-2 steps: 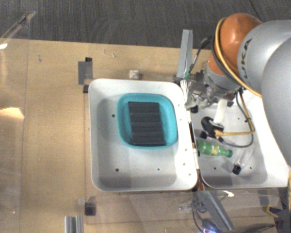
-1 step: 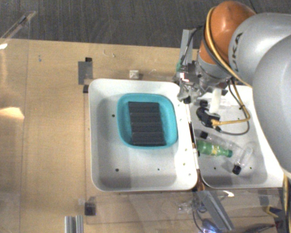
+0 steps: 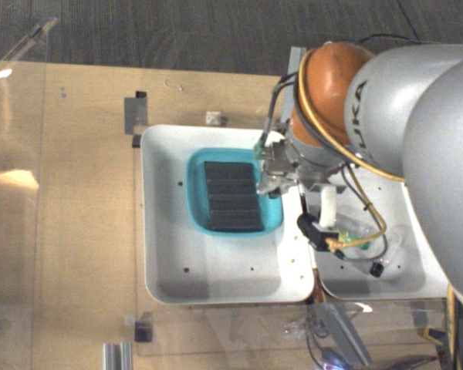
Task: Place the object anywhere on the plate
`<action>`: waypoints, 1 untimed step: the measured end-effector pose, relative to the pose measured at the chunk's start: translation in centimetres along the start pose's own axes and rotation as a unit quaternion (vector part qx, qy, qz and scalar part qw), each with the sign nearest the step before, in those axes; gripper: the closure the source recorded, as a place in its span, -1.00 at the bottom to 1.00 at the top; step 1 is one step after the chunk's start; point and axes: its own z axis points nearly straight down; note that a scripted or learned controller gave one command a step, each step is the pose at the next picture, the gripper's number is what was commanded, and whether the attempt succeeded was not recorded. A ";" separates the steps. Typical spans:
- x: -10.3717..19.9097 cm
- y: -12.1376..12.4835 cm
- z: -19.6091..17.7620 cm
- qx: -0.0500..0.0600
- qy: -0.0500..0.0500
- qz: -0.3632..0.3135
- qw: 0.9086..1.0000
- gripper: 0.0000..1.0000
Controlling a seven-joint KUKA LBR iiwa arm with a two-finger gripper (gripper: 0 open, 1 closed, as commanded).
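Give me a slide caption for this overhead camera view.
KUKA arm reaching over teal plate bearing a dark ridged block in the left white bin.

Lighting pretty even, fairly bright overall. Glare patch on bench (image 3: pixel 15 179) at left edge, smaller hotspot upper left. White bin (image 3: pixel 170 276) shows soft shadow along lower inside wall. Arm (image 3: pixel 417 129) at right looks soft, bit blurry. Whole frame kinda grainy, low-res.

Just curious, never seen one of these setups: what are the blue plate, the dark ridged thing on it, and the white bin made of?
Plate: likely plastic; even turquoise colour, soft sheen at the rim.
Dark ridged object: probably rubber or matte plastic; dull black, no glare. Hard to tell.
White bin: apparently moulded plastic; smooth, rounded corners.
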 end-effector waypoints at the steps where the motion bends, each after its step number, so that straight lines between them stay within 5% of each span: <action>1: 0.0 0.0 0.0 0.000 0.000 0.000 1.000 -1.00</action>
